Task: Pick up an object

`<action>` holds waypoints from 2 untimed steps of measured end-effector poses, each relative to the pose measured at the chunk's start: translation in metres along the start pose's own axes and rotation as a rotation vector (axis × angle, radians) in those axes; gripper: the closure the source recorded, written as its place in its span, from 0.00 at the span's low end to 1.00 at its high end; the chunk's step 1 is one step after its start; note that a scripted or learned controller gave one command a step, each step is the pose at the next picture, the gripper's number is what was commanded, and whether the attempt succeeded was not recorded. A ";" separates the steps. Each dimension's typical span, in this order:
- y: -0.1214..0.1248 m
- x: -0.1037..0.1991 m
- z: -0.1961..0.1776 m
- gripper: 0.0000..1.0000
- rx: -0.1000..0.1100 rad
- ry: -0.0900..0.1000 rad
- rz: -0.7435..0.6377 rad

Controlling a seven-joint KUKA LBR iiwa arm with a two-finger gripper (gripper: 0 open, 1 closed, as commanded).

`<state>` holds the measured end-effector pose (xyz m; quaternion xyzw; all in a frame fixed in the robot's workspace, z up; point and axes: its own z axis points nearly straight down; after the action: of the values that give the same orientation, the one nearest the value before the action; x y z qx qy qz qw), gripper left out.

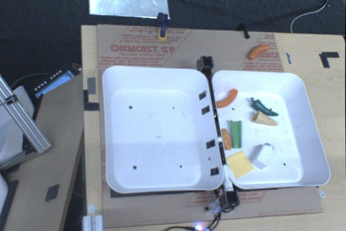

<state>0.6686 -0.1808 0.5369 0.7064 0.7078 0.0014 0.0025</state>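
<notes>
Hand state: cannot tell; targeting yellow block sitting at 6 o'clock in right bin, approaching straight down

bench | two white bins | orange sausage beside them

2 white bins sit on a tan board printed with red lettering. The right bin holds an orange sausage, dark green pepper, green stick, yellow square and white block.
</notes>
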 end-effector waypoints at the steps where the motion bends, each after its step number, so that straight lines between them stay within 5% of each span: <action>1: 0.000 -0.026 0.001 1.00 0.001 -0.001 0.001; 2: 0.000 -0.025 -0.010 1.00 -0.002 -0.002 -0.004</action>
<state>0.6688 -0.2058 0.5472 0.7052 0.7090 0.0015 0.0040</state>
